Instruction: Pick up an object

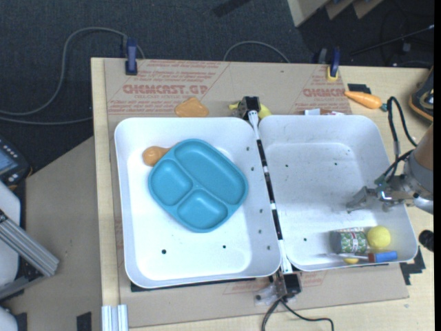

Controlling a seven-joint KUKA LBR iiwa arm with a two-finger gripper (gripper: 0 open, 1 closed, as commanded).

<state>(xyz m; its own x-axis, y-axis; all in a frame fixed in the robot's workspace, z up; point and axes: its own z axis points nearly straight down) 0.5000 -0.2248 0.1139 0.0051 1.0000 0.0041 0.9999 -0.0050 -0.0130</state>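
Observation:
In the right bin (310, 150), near its front right corner, lie a small can with a green label (351, 241), a yellow ball (378, 237) and a thin blue and red pen-like object (375, 256). My gripper (372, 193) reaches in from the right edge and hovers just behind these, above the bin floor. Its fingers are spread open with nothing between them. The left bin (138, 240) holds a blue divided plate (198, 184), and an orange piece (153, 155) peeks out at the plate's back left.
Outside the bins on the back of the bench lie an orange lump (191, 107), a yellow and black item (249, 105) and an orange carrot-like toy (364, 100). Two blue clamps (131, 55) hold the bench's back edge. A black cable (394, 126) runs beside the right bin.

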